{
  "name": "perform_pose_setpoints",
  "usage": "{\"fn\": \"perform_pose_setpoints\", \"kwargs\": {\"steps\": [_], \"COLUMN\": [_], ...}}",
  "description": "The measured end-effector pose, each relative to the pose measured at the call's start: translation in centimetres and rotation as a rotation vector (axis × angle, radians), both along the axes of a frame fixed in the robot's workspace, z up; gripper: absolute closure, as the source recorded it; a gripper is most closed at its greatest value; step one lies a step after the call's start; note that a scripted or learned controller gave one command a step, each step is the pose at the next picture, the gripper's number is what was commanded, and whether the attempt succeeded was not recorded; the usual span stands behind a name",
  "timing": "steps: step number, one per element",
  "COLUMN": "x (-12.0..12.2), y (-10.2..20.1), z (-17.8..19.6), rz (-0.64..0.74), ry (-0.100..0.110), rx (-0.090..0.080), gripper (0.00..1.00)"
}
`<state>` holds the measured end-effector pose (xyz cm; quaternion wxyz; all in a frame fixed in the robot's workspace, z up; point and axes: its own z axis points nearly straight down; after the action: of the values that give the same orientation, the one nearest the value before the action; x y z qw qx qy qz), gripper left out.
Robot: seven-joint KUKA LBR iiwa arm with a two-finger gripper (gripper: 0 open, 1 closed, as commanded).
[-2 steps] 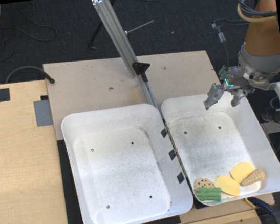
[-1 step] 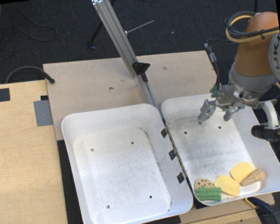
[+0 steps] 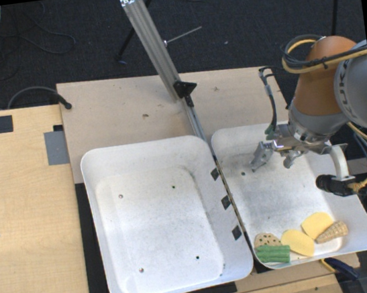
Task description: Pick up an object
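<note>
The arm (image 3: 327,85) reached in from the right, its jaws (image 3: 274,155) hovering over the far part of the right bin (image 3: 272,197); whether they were parted or clenched I could not tell, and nothing showed between them. The objects lay well apart from them, clustered at that bin's near edge: a green piece (image 3: 274,253), a brown spotted cookie (image 3: 267,239), two yellow pieces (image 3: 298,241) (touching one another) and a tan cone (image 3: 332,231). The left bin (image 3: 156,217) sat just beside on the bench (image 3: 124,110).
</note>
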<state>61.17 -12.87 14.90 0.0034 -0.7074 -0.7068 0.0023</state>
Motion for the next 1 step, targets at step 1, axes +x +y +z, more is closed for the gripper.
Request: {"fn": "perform_pose_setpoints", "kwargs": {"steps": [1], "x": [-0.18], "y": [0.14], "z": [-5.42], "rz": [-0.002], "ry": [0.001], "rx": [0.000], "gripper": [0.00]}}
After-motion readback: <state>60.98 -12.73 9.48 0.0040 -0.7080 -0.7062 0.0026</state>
